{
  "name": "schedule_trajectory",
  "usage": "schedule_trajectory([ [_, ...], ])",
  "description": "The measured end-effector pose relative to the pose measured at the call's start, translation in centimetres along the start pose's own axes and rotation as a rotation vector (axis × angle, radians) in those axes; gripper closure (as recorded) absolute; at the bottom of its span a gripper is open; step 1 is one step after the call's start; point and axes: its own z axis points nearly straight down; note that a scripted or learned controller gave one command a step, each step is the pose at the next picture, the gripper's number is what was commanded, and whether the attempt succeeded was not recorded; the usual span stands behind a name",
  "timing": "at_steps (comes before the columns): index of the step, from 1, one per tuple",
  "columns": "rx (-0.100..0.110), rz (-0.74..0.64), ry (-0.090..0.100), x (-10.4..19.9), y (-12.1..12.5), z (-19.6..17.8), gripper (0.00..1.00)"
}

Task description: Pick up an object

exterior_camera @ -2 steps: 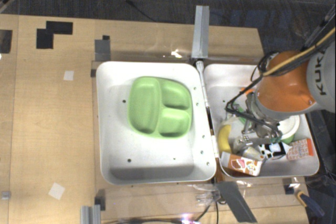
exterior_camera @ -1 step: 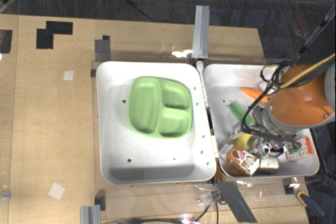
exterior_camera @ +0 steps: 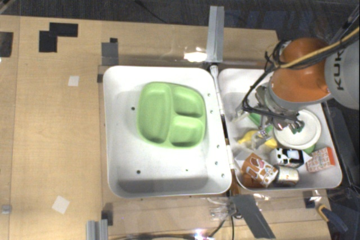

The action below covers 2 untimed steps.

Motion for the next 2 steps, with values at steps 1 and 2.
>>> schedule_trajectory([
  [1, 0.011, 0.017, -0.019, 5.6, 2.5, -0.7, 0.00],
  [2, 0.011, -0.007, -0.016, 7.6, -0.5, -0.5, 0.00],
])
